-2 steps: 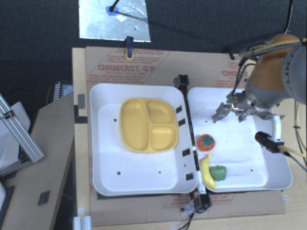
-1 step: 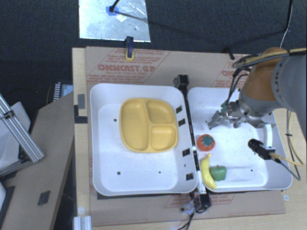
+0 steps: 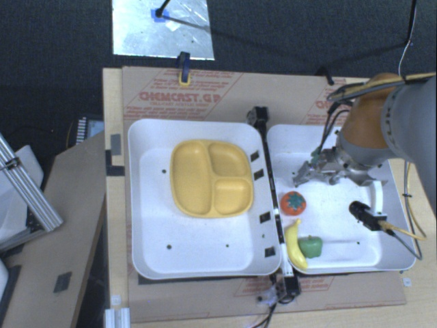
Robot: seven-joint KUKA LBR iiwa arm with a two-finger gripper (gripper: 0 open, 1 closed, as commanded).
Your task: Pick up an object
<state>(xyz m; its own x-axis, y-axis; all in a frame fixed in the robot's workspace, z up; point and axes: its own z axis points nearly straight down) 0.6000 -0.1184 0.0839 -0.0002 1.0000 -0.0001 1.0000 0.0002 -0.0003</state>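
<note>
— Where is the arm right now?

— I have the gripper (image 3: 305, 171) inside the right bin (image 3: 334, 221), up around that bin's 11 o'clock, with the tip aimed toward 9 o'clock. From this slant I cannot tell whether it is released or clenched; the tip reads as a grey blur against the white floor.

— And the things it could pick?

— Nearest is a round red fruit (image 3: 293, 203) with a green cap. It lies at about 7 o'clock from the gripper, near it but apart, close to the wall between the bins. Further toward 6 o'clock, in the bin's 7 o'clock corner, a banana (image 3: 295, 247) curves along that same wall. A green fruit (image 3: 312, 246) sits on the banana's 3 o'clock side, touching it as far as I can judge.

— The other side?

— The left bin (image 3: 153, 241) holds a yellow divided plate (image 3: 210, 178) with three compartments, roughly at its centre. Both bins rest on brown cardboard (image 3: 205, 91) with red print.
</note>
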